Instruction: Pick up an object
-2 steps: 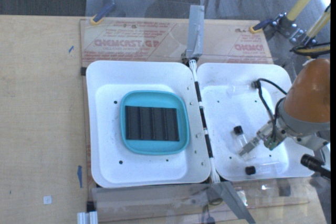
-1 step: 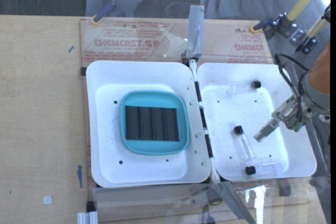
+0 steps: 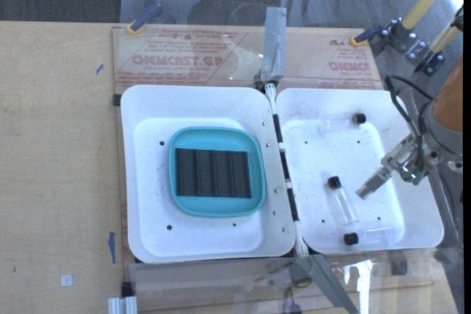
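1. Left bin (image 3: 147, 232), centre-left of the frame: you have one teal tray (image 3: 218, 171) with a dark ribbed insert, lying flat in the middle.
2. Right bin (image 3: 419, 228), centre-right: you have three clear vials with black caps. One vial (image 3: 338, 196) lies mid-bin; a second vial (image 3: 366, 237) lies near the lower edge; a third vial (image 3: 344, 120) lies near the upper edge, faint against the white.
3. Gripper (image 3: 372, 186), right of the frame: it hangs over the right bin, just beside the mid-bin vial. You see nothing between its fingers; whether they stand open or closed cannot be told.
4. Step in hand, as a judgement: approach, nothing picked yet.
5. Next move: you would need to shift left over the mid-bin vial, straddle it across its width, descend and close.
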`<state>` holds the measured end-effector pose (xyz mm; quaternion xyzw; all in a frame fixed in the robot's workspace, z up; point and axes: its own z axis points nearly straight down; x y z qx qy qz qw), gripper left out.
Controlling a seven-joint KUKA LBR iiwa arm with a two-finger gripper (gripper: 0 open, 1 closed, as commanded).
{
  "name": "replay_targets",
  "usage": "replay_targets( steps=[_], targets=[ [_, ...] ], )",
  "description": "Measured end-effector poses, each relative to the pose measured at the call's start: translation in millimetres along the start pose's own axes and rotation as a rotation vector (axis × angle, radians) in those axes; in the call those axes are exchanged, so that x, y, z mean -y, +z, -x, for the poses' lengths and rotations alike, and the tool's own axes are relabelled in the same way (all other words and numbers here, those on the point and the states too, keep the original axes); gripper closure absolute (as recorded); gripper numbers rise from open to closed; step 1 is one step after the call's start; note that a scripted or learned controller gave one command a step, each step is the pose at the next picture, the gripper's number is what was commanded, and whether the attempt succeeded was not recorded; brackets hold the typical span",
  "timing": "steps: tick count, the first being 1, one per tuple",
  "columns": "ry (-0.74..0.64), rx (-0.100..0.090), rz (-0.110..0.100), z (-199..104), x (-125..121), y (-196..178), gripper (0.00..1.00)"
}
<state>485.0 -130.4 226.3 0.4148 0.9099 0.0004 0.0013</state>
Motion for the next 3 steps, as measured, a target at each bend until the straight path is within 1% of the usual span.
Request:
replay_targets(
  steps=[3],
  targets=[
    [0.0, 0.0, 0.0, 0.0, 0.0, 0.0, 0.0]
  ],
)
